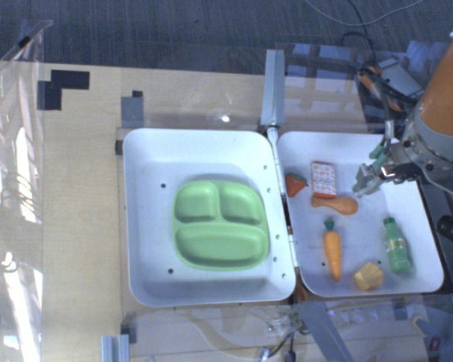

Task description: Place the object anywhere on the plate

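A green three-compartment plate (220, 225) lies in the left white bin (147, 172). The right bin (423, 217) holds several toy foods: a chicken drumstick (335, 204), an orange carrot (332, 253), a green bottle (396, 246), a red-and-white snack box (323, 177), a small red-orange piece (294, 184) and a yellow cupcake-like piece (368, 276). My gripper (368, 179) hangs over the right bin's upper right part, just right of the drumstick and the box. Nothing shows between its fingers.
A metal post (272, 89) stands between the two bins at the back. Cables and grey hardware (385, 74) lie behind the right bin. A clear panel (15, 202) covers the bench's left side.
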Available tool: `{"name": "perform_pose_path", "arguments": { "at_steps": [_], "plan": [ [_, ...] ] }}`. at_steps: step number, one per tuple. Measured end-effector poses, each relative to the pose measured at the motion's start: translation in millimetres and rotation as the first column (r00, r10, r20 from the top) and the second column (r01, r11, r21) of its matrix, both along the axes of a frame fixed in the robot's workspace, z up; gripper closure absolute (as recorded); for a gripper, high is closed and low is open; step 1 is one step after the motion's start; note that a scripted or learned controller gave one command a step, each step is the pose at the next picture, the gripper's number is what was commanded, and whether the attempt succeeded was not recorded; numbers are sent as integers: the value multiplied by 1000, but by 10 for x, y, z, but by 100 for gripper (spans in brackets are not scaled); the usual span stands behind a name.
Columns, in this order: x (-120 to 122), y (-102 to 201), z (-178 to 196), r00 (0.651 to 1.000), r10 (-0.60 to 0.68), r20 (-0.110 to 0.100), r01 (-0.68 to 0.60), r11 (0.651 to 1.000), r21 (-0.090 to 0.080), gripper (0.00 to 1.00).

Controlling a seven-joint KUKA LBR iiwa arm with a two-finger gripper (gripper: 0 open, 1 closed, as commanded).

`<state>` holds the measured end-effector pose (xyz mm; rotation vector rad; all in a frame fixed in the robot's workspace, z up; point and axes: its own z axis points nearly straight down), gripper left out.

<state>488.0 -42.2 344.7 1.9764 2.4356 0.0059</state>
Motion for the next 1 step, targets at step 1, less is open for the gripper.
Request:
{"name": "perform_pose_path", "arguments": {
  "at_steps": [1],
  "plan": [
    [433, 629, -553, 1000, 28, -1, -28, 1000, 0, 100]
  ]
}}
